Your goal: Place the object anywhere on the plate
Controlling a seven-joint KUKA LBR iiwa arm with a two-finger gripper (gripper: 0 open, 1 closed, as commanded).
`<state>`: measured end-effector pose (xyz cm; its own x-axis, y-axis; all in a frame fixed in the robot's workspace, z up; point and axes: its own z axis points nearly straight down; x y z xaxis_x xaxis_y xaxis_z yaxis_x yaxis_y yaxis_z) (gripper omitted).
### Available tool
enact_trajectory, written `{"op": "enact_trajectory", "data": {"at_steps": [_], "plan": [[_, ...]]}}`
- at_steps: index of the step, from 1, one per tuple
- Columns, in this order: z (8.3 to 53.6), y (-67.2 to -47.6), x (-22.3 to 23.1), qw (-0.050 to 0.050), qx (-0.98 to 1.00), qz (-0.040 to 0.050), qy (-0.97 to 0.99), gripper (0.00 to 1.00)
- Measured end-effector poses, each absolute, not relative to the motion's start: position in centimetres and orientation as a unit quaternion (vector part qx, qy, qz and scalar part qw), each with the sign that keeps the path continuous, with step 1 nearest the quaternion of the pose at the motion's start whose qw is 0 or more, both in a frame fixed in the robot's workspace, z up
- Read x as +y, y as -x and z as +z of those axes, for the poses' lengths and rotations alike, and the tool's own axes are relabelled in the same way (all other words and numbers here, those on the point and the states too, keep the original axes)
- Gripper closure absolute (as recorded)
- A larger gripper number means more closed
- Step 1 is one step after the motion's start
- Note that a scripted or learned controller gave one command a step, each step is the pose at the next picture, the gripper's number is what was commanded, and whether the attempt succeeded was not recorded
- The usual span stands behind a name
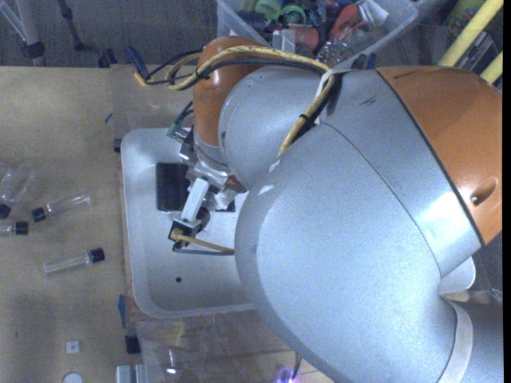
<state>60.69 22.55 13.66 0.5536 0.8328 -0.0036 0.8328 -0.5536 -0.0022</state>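
My gripper [182, 233] hangs low inside the left white bin [140, 238], pointing down and to the left. A thin yellowish stick [212, 247] lies by its tip and runs right, under the arm; whether it is held is unclear. A flat black object [167, 186] rests on the bin floor just up and left of the gripper. The big grey and orange arm [359, 214] covers the right part of this bin and everything to the right of it.
Several clear vials with black caps [72, 260] lie on the wooden bench left of the bin. A clear tub of colourful items [311, 10] stands at the back. The bin's front left floor [172, 286] shows bare white.
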Motion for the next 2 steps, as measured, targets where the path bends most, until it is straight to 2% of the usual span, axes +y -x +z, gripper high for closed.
{"op": "enact_trajectory", "data": {"at_steps": [1, 2], "plan": [[16.3, -65.3, 22.2, 0.000, -0.685, 0.0008, 0.728, 1.00], [11.1, -66.6, 22.6, 0.001, -0.872, 0.0016, 0.489, 1.00]]}}
